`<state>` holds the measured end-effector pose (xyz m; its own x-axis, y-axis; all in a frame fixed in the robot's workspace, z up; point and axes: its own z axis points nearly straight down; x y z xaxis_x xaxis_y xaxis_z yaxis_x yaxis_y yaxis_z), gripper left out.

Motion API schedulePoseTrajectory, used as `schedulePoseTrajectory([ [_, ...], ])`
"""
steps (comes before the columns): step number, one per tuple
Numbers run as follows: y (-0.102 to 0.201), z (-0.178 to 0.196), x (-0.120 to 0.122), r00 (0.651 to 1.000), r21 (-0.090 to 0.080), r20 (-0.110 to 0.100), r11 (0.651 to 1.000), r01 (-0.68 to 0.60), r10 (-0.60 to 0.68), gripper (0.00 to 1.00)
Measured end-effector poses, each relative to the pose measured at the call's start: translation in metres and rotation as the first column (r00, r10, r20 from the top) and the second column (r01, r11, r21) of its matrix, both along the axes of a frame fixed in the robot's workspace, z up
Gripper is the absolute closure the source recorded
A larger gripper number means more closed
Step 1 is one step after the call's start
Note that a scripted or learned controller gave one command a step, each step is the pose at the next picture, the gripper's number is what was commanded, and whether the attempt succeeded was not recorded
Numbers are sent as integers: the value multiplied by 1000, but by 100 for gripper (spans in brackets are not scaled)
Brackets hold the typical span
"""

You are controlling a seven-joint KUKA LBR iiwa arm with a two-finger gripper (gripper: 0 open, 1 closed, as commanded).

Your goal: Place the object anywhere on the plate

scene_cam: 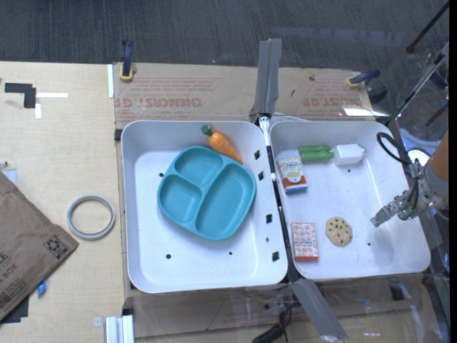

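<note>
Hovering over the right bin's [400, 259] right wall, well right of the cookie [338, 231], the pincer [382, 216]; whether it is released or clenched, cannot tell. Nothing visibly gripped. Blue plate [207, 191] sits in the left bin [143, 263], carrot [224, 145] touching its upper rim.

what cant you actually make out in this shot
- Gripper, camera view: small and blurred at the right bin's edge; finger state unclear.
- Carrot: whether it touches the plate rim.
- Print on the small cartons: too small to read.
</note>
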<state>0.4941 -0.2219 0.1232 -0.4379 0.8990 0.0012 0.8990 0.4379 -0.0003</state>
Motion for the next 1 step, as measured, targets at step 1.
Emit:
schedulePoseTrajectory([
  [1, 0, 0, 0, 1000, 0, 0, 1000, 0, 0, 0],
])
